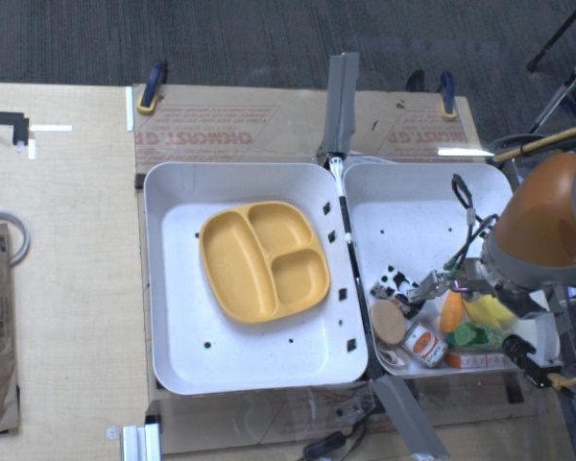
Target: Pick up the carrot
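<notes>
Carrot [450, 311] lies near the front edge of the right bin [413, 200], pressed among clutter: a yellow piece [490, 308] and a green piece [468, 335] just beside it, a can [424, 345] toward the front. It looks like a light, stiff, smooth toy, likely slippery, so I judge a pinch across its thick middle safest. The gripper [440, 284] hovers at its upper end; whether it is wide or narrow I cannot tell. Room is tight by the front wall, while the bin's back half and the left bin around the tray [264, 259] lie open.
</notes>
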